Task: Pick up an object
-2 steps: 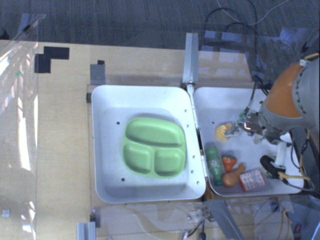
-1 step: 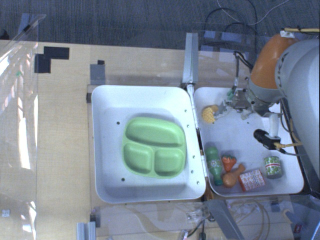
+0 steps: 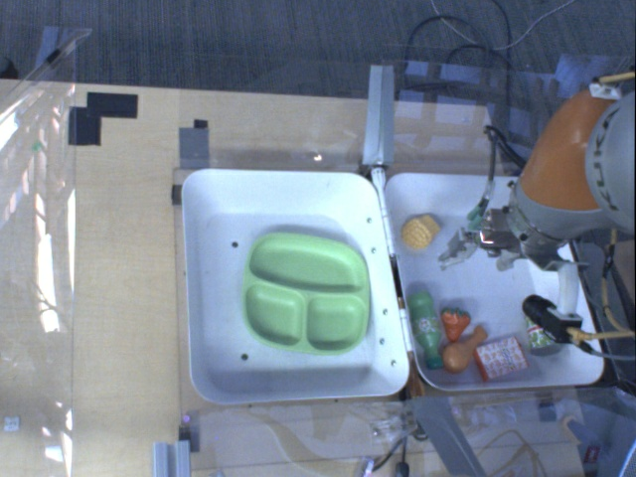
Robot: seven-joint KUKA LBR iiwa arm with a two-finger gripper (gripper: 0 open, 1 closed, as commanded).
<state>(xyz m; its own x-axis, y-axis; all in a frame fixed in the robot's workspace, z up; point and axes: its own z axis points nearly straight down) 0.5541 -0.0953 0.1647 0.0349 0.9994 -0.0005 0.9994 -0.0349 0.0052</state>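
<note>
Gripper (image 3: 465, 249) hovering in right bin (image 3: 497, 192), fingers spread, holding nothing — corn cob (image 3: 420, 231) lying just left of it, likely target. Green bottle (image 3: 426, 326), carrot (image 3: 455, 323), red box (image 3: 501, 358) crowding lower edge — harder picks.

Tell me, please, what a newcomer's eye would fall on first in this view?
Probably the pale green, three-compartment plastic tray lying in the middle of the left white bin. Next, the grey arm's orange band at the right, its gripper above the right white bin, near a yellow corn cob.
</note>
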